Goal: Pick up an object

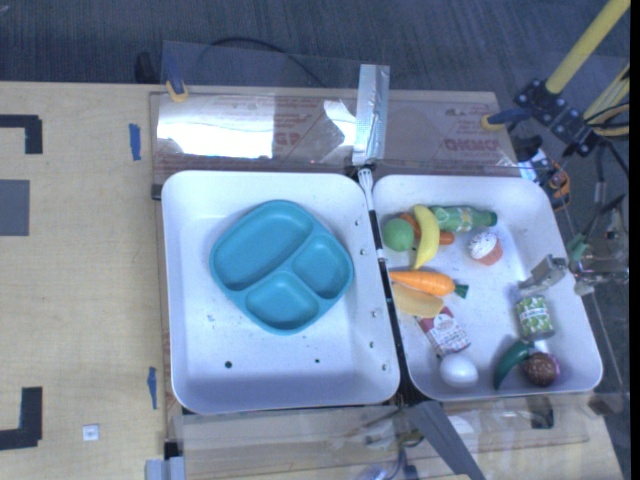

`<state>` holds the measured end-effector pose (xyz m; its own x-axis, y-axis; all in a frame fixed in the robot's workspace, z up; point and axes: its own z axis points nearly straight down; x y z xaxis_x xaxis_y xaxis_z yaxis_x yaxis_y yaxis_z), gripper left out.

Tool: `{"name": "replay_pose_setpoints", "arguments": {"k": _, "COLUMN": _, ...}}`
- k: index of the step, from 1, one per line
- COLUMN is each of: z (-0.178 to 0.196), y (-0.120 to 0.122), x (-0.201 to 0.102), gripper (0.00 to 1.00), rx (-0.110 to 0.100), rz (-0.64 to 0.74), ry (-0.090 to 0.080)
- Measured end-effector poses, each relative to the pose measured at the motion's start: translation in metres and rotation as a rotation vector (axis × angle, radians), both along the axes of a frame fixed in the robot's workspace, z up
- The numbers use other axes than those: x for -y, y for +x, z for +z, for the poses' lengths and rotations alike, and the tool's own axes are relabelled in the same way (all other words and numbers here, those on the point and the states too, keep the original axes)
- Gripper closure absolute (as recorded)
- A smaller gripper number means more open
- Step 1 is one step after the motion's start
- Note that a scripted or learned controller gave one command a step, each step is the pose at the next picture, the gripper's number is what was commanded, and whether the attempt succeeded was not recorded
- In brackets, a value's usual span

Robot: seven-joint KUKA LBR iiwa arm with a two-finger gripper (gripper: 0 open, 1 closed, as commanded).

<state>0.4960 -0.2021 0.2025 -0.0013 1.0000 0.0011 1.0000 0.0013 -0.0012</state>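
Note:
The right white bin (495, 290) holds several toy foods. A green round fruit (398, 233), a yellow banana (427, 234) and a green bottle-like piece (463, 217) lie at its far left. An orange carrot (424, 282) rests above a yellow wedge (415, 303) and a red-and-white packet (449, 333). A white egg (459, 370), a dark green pepper (511, 361) and a maroon round piece (541, 369) sit along the near edge. A small green can (535, 317) and a white-and-red piece (484, 247) lie toward the right.
The left white bin (200, 348) holds a blue divided plate (282, 265). A small grey metal piece (545, 271) lies by the right bin's right wall. A yellow rod (595, 28) with black clamps and cables stands off the bench at the upper right.

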Motion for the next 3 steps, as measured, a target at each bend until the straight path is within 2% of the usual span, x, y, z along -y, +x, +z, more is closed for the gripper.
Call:
{"name": "replay_pose_setpoints", "arguments": {"k": 1, "z": -0.009, "y": 0.022, "x": 0.011, "gripper": 0.0, "rx": 0.004, "rz": 0.141, "ry": -0.003}}
{"name": "replay_pose_setpoints", "arguments": {"k": 2, "z": -0.105, "y": 0.012, "x": 0.009, "gripper": 0.0, "rx": 0.008, "rz": 0.028, "ry": 0.011}}
{"name": "replay_pose_setpoints", "arguments": {"k": 3, "z": -0.097, "y": 0.009, "x": 0.015, "gripper": 1.0, "rx": 0.005, "rz": 0.019, "ry": 0.002}}
